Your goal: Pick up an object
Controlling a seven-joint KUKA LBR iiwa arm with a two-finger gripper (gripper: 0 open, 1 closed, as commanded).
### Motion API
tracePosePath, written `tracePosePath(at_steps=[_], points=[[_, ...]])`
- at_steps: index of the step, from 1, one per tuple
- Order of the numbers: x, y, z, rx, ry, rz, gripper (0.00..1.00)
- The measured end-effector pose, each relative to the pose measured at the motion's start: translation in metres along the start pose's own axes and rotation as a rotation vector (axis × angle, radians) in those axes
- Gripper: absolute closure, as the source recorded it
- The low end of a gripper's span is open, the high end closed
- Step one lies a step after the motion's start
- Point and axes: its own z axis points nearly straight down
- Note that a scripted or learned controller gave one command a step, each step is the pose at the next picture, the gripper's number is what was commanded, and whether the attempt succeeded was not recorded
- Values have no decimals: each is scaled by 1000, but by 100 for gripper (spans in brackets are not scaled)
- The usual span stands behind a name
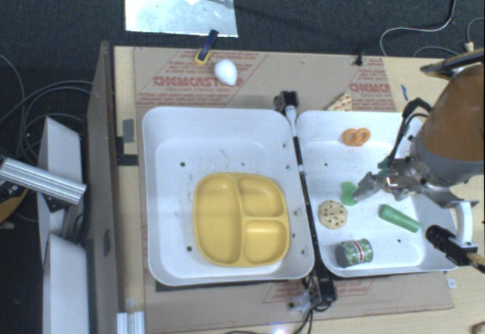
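Overhead view of two white bins on the worktop. The jaws (369, 187) hang low in the right bin (322, 135), tips just beside a small green block (348, 192) lying to their left; whether they are wide or narrow cannot be told. Right bin contents: one green block, one cookie (332, 213), one green cylinder (398, 218), one can (354, 252), one pretzel (355, 136). Left bin (163, 173): one yellow divided tray (241, 218).

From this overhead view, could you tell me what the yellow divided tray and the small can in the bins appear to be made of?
The yellow tray looks like moulded plastic: uniform colour, soft rounded compartment edges, a dull sheen. The small can seems to be metal with a green printed label, judging by its pale, shiny end, though it could be a plastic toy. The bins look like smooth matte white plastic.
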Motion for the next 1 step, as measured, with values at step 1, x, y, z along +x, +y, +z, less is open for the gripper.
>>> tracePosePath(at_steps=[1], points=[[9, 56, 110, -3, -1, -3, 0]])
